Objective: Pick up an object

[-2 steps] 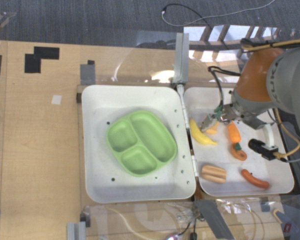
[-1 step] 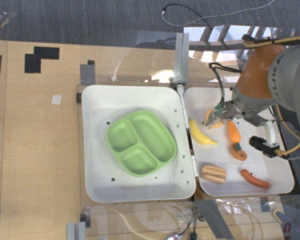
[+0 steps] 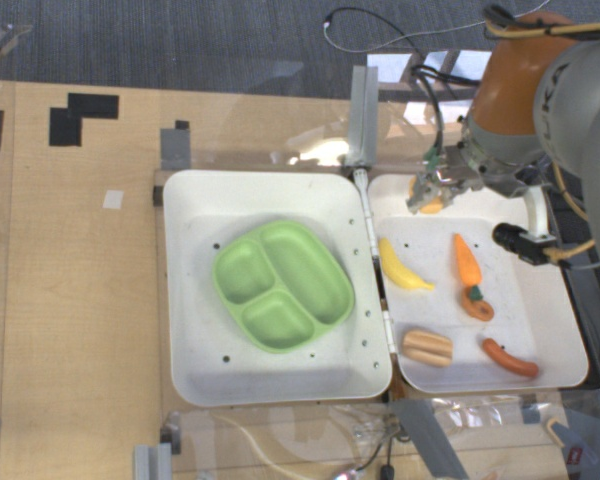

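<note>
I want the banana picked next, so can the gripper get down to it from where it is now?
Probably yes. The banana lies alone by the right bin's left wall, uncovered. The gripper hangs just behind it; that wall may crowd one finger.

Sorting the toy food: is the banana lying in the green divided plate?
No, the banana lies in the right bin by its left wall, while the green plate sits in the left bin.

My arm [image 3: 570, 88]: grey rounded casing, orange band above wrist, black cables looping, small metallic pincer [image 3: 430, 190].
</note>
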You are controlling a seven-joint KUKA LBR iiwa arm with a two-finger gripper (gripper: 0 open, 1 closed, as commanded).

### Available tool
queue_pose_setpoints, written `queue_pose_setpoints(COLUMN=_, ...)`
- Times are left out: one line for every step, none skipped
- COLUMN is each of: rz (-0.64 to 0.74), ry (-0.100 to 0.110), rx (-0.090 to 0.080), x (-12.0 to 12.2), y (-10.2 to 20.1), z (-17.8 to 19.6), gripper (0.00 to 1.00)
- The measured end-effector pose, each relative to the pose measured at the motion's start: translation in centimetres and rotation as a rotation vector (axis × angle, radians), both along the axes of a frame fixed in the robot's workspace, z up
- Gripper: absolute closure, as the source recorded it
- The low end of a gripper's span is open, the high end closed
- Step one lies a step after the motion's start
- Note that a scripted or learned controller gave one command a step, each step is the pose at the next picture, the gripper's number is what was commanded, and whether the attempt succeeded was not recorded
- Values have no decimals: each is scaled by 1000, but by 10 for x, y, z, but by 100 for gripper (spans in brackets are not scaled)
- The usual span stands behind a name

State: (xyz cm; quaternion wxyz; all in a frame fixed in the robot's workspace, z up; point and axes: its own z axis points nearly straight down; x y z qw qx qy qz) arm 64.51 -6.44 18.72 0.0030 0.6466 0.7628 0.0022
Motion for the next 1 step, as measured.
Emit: queue_pose_setpoints(rz=7, ry=-5, rx=-1, x=1, y=1, z=11, gripper=100)
